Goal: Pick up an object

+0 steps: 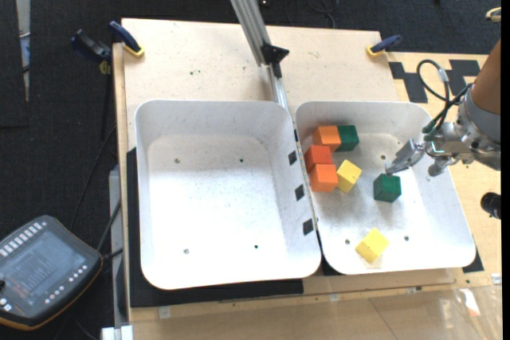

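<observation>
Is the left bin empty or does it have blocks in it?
Empty. The left bin shows just its bare white floor with small dark specks. All the blocks sit in the right bin.

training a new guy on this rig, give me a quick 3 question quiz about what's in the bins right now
1. True or false: all the blocks lie in the right bin.
2. Which block lies closest to the gripper?
A. the lone yellow block near the front rim
B. the green block on its own
C. the orange block by the divider
3. Fill in: the other green block sits right beside an ______ block at the back of the cluster.

Key
1. True; the left bin shows just its white floor.
2. B
3. orange
</observation>
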`<control>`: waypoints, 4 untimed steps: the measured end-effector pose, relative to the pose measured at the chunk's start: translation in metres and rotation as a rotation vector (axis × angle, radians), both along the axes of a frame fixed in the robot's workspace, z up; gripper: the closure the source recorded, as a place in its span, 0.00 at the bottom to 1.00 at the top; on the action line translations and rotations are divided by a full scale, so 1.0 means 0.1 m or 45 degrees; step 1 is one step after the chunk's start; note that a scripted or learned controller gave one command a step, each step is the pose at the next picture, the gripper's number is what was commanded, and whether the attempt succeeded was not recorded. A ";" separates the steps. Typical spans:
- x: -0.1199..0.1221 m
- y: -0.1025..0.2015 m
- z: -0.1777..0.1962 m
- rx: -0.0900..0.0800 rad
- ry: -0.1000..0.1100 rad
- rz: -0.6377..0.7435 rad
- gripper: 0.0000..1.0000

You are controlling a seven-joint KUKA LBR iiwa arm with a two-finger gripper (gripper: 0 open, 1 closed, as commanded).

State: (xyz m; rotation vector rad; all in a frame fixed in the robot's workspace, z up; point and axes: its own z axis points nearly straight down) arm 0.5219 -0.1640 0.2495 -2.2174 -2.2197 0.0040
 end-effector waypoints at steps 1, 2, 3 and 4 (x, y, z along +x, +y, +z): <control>0.01 0.00 0.02 -0.002 -0.005 -0.001 0.00; -0.05 0.04 -0.43 -0.001 -0.001 -0.001 0.00; -0.04 0.13 -1.04 0.001 0.002 -0.002 0.00; -0.04 0.13 -1.57 -0.002 -0.004 -0.002 0.00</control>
